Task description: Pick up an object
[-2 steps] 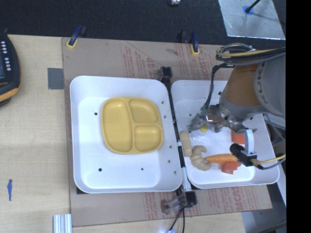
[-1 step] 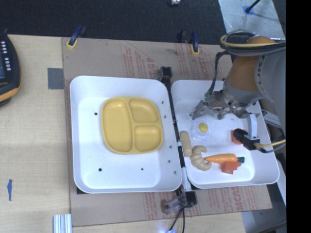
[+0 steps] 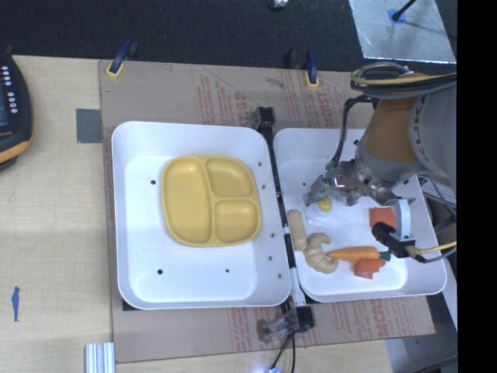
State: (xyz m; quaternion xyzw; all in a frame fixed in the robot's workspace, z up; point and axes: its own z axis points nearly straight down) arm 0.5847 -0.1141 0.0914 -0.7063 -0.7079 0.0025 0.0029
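Observation:
My gripper (image 3: pixel 324 191) hangs low over the middle of the right white bin (image 3: pixel 419 286), reaching in from the right under the grey arm with its orange band (image 3: pixel 392 134). Just below its tip lies a small yellow piece (image 3: pixel 324 205); whether they touch is unclear. Further toward the front of the bin lie a beige cylinder (image 3: pixel 296 225), a knobbly beige piece (image 3: pixel 320 253), an orange carrot (image 3: pixel 353 252), a red chunk (image 3: pixel 370 269) and an orange-red block (image 3: pixel 383 217).
The left white bin (image 3: pixel 140 278) holds a yellow divided plate (image 3: pixel 210 200). A black clamp (image 3: pixel 265 117) sits between the two bins at the back. A cable (image 3: pixel 431 249) runs along the right bin's right side. A handheld controller (image 3: pixel 12 107) lies at the far left.

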